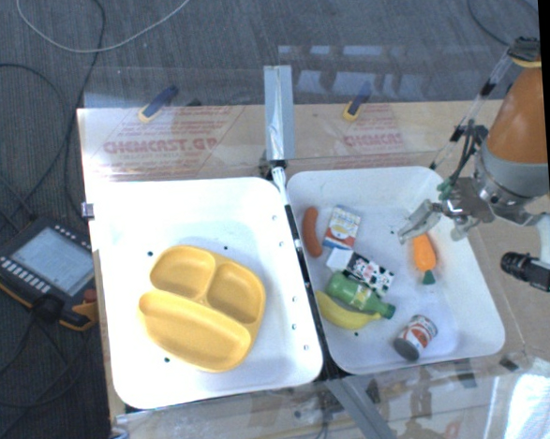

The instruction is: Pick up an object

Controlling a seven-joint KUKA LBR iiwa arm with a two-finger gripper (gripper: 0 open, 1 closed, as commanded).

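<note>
The right bin (470,327) holds an orange carrot (425,252) near its right side. Further left lie a red sausage (311,232), a small white box (342,226), a black-and-white dotted box (371,272), a green bottle (358,292) on a banana (343,316), and a can (415,336). My gripper (435,224) hangs just above the carrot's upper end, open, with nothing between its fingers.
The left bin (125,224) holds a yellow divided plate (204,306). A metal divider (278,120) stands between the bins at the back. A handheld controller (44,268) lies on the floor at the left.
</note>
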